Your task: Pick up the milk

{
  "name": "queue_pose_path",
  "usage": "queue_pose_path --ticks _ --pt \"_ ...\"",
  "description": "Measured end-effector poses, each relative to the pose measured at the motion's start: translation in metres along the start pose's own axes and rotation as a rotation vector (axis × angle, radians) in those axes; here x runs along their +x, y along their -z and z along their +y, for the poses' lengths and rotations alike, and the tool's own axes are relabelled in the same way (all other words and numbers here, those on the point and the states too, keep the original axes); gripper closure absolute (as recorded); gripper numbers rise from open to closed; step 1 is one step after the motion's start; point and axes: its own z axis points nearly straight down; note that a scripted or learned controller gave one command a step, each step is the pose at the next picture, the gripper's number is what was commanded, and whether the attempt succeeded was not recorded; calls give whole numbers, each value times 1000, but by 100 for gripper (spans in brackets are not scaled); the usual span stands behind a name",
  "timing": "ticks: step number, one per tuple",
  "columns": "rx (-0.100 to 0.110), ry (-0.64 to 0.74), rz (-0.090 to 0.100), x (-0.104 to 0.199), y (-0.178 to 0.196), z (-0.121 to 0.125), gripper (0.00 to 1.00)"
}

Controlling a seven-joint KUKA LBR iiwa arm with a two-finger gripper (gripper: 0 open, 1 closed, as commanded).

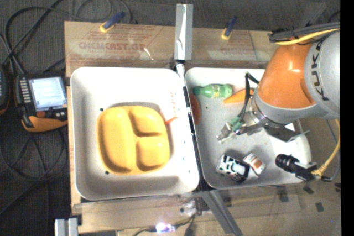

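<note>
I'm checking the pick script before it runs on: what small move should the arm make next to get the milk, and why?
Probably shift the gripper toward the camera view's bottom edge, then lower. The milk carton lies on its side near the right bin's front wall, apart from the gripper, which sits nearer the green bottle.

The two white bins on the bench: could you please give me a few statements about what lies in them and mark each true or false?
1. The yellow divided tray lies in the left bin. True.
2. The green bottle lies in the left bin. False: it lies in the right bin, near its far wall.
3. The milk carton lies near the right bin's front edge. True.
4. The gripper grips the milk carton. False: it hangs above the bin floor, apart from the carton.
5. An orange carrot lies beside the green bottle. True.
</note>
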Motion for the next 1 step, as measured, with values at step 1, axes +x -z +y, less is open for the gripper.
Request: queue_pose_path --ticks 1 --pt "0 0 0 0 0 0 0"
